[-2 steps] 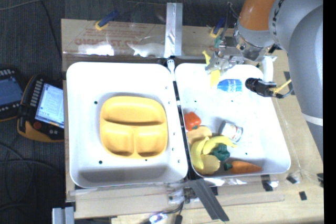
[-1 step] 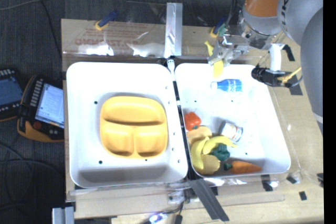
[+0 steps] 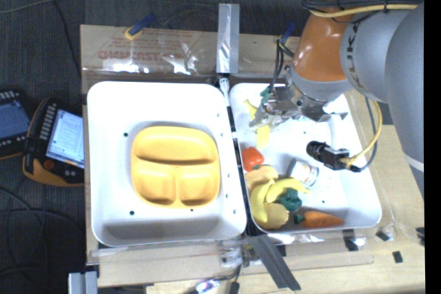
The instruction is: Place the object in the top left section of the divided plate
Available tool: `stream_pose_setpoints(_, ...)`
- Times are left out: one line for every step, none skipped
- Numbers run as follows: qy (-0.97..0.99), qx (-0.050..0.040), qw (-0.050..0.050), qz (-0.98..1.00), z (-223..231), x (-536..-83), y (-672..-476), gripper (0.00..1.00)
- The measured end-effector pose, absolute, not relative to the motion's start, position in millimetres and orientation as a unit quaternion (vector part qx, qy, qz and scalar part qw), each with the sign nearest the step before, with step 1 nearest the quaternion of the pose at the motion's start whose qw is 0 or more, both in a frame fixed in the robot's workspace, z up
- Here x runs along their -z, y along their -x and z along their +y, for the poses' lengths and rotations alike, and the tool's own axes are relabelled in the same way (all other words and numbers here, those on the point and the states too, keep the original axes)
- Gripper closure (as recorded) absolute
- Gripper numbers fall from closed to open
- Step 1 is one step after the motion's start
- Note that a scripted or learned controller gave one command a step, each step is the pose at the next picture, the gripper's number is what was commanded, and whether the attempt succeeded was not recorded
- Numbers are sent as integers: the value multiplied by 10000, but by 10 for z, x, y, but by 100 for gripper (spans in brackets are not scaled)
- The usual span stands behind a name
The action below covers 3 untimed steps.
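We are looking down at a slant on a worktop (image 3: 103, 45) that is carrying two shallow white bins side by side. The left bin (image 3: 110, 120) is holding a yellow divided plate (image 3: 176, 165), lying flat near the bin's middle, with one long section across its top and two smaller sections below.

The right bin (image 3: 358, 182) is holding a loose pile of toy food. A small red tomato (image 3: 252, 158) is sitting against the bin's left wall. Just below it, a yellow banana (image 3: 265, 203) is curling around a dark green piece (image 3: 291, 201). An orange carrot (image 3: 320, 219) is lying along the bin's lower edge, touching the green piece. A small white and grey bottle (image 3: 303, 172) is resting tilted, just above the banana.

The grey arm (image 3: 386, 45), with its orange band (image 3: 320, 45), is reaching in from the right and is hanging over the upper part of the right bin. Its jaws (image 3: 265, 113) are pointing down near a small yellowish scrap (image 3: 251, 109) at the bin's upper left. We cannot tell whether the jaws are spread or pressed together, nor whether they are pinching anything. All the toy food is lying in the right bin, apart from the plate.

A handheld controller (image 3: 52, 141) with a lit screen is lying on the floor to the left of the worktop.
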<state>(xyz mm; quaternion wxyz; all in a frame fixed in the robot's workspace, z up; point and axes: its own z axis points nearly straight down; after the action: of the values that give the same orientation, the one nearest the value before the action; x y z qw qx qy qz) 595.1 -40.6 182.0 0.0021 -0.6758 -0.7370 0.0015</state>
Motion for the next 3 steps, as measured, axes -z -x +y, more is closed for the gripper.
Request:
stream_pose_setpoints(7131,-15,22,-7011,-23,-1823,-5464,100)
stream_pose_setpoints(7450,-18,23,-6671,-197,-1821,-5082,100)
stream_pose_setpoints(7615,-20,24,-6482,-139,-1826,-4836,100)
